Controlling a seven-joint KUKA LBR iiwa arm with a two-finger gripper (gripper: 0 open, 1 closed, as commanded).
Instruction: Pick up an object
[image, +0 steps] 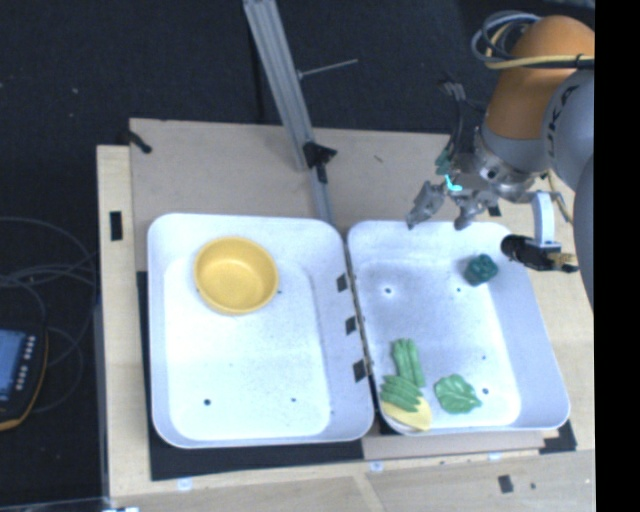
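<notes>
— Objects for picking sit in the right bin (520, 330): a small dark green lump (481, 268) near its far right corner, a green leaf-shaped piece (457, 393) near the front, and a green ridged piece (405, 372) lying partly over a yellow one (413, 412) at the front left corner.

— Which way does that ridged one run?

— Its long axis goes from the front edge of the bin toward the back, tilted slightly left at the far end. The leaf piece lies more across, its longer side running left to right. The dark lump is too compact to show any direction.

— And the claw (439, 212)?

— It hangs over the far rim of the right bin, well apart from every piece. Two fingers (421, 207) are spread with a clear gap between them, and nothing sits in that gap. The grey arm (525, 110) with its orange band comes in from the right.

— Anything in the left bin (175, 330)?

— A yellow bowl (236, 275), upright, in its far left part. Both bins rest side by side on the worktop (200, 155), touching along the middle.
</notes>
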